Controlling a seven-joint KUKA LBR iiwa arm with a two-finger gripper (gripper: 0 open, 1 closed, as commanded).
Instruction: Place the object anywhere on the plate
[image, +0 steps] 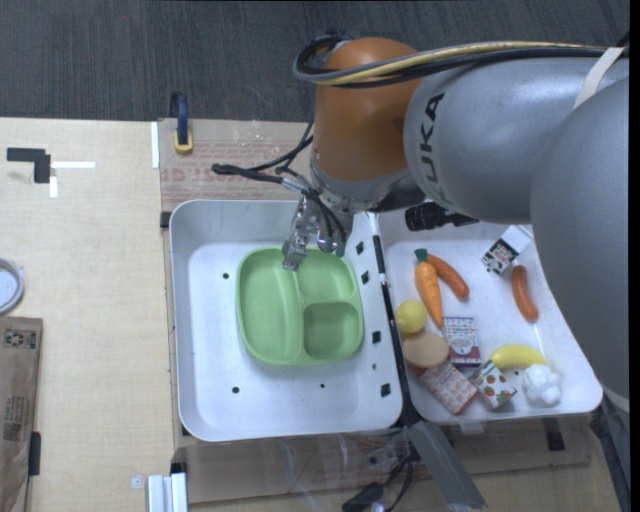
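A green divided plate (298, 305) lies in the left white bin (205, 380). My gripper (311, 243) hangs over the plate's far rim, just below the orange wrist band. It is open, and I see nothing between its two metal fingers (295, 250). The right bin (575, 365) holds toy food: a carrot (429, 287), a yellow lemon (411, 316), a banana (517, 355), a red sausage (524, 293) and several small cartons (461, 338). The arm's big grey body covers the right bin's far part.
A ridge (380, 300) divides the two bins. On the wooden bench to the left are a tape roll (6, 287), a brown packet (18, 400) and a black bracket (30, 160). A blue-handled clamp (180, 120) stands behind the left bin.
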